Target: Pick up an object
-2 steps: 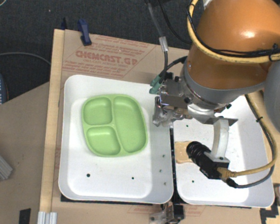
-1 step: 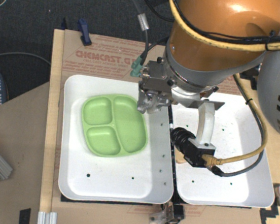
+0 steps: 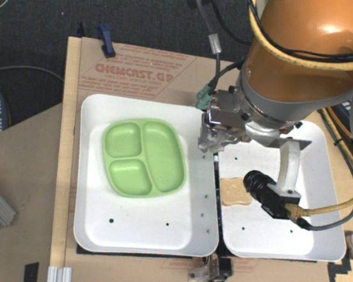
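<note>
**Me:** Hand [image 3: 214, 139] report: it hangs low over the seam where the left bin [image 3: 89, 213] meets the right bin [image 3: 261, 235], under my wrist. From this angle I cannot tell whether it is released or clenched, and I see nothing held in it.

**Operator:** Where are the things to pick?

**Me:** A flat tan slice [image 3: 234, 192] lies in the right bin, near its left wall and just beside the seam. A green divided plate [image 3: 143, 158] sits in the middle of the left bin, well apart from my hand.

**Operator:** What could go wrong?

**Me:** My hand is above the two rims, not squarely above either thing. I judge that a straight descent would strike the bin walls and come up with nothing. The slice lies so flat that I could slide over it or push it against the wall. The plate is wide and shallow, so only its rim offers a hold.

**Operator:** Anything you can't make out?

**Me:** My own wrist covers the far part of the right bin. A black fitting [image 3: 265, 193] on a white bracket overlaps the slice's right edge, so its full outline is hidden. The desk [image 3: 27, 150] runs out of frame on the left.
</note>
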You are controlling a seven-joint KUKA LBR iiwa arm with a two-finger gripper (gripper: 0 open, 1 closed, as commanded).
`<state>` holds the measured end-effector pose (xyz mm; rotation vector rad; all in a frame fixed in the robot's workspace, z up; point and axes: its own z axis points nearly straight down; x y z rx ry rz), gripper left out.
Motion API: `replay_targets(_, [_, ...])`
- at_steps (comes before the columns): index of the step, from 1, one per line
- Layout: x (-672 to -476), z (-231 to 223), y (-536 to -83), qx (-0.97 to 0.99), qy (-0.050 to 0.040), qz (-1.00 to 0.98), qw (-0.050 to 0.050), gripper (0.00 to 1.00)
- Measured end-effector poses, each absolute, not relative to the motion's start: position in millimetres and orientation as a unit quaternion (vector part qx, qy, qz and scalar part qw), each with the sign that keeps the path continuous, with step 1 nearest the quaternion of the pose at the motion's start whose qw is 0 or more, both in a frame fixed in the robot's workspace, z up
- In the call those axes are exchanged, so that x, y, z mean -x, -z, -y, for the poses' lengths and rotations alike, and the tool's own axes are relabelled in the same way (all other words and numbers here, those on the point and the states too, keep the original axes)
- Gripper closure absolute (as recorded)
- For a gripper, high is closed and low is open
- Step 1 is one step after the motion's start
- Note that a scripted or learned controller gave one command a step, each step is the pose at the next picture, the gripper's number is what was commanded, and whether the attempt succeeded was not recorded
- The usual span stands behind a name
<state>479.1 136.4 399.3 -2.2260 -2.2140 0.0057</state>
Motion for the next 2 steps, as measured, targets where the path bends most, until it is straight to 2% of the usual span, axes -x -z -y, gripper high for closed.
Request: replay_targets(2, [-480.0,-139.6,-420.6,0.707,0.0005,0.707,-0.001,1.00])
